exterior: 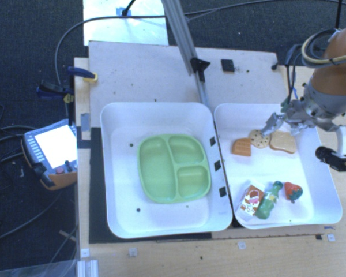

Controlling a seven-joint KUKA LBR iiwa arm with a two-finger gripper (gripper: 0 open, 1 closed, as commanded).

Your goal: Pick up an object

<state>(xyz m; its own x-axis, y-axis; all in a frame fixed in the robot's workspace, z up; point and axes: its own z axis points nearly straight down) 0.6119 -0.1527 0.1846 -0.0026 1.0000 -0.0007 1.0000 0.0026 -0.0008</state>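
Lowest in the frame, in the right bin (328, 212), lie a small packet (252, 201), a green bottle (267, 201) and a red strawberry-like toy (293, 191). Higher up sit an orange piece (241, 147), a round cracker (257, 138) and a bread slice (283, 142). Hovering at the cracker, the tool (272, 124) reaches from the right (whether open or closed cannot be told). A green divided plate (174, 167) fills the left bin (118, 172).

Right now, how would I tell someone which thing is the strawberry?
Look in the right-hand white bin, the one without the green plate. Along its near edge lie three things in a row: a small packet, a green bottle, then the strawberry farthest right. It is the only red thing with a green top.
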